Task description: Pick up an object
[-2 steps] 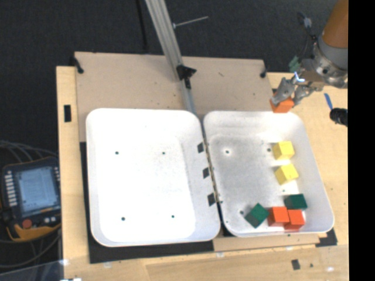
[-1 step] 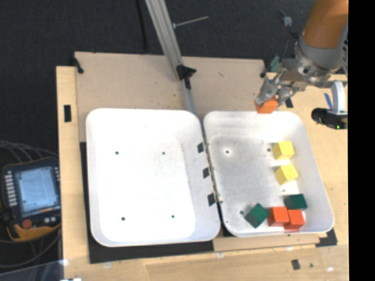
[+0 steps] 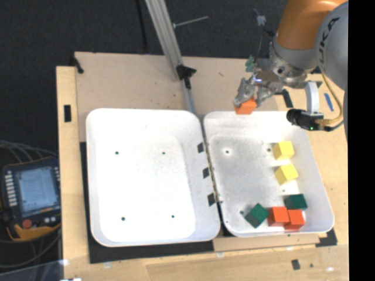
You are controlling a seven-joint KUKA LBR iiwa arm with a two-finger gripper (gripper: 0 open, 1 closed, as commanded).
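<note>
Lower right, blocks (image 3: 280, 214) remain in the bin (image 3: 234, 157); upper right, the hand (image 3: 253, 97) seemingly clamps an orange block (image 3: 245, 106), lift next.

pendant (image 3: 32, 192): left of bench, screen lit | metal pole (image 3: 167, 40): slanting behind left bin (image 3: 105, 157)

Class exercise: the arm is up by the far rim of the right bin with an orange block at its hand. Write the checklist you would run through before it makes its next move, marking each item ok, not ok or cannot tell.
1. Orange block sits between the fingers of the hand: ok.
2. Block lifted off the right bin: ok, it hangs at the far rim.
3. Grip firm enough to travel: cannot tell.
4. Yellow blocks, green blocks and orange blocks lie apart from the hand: ok.
5. Left bin offers bare floor for a drop: ok.
</note>
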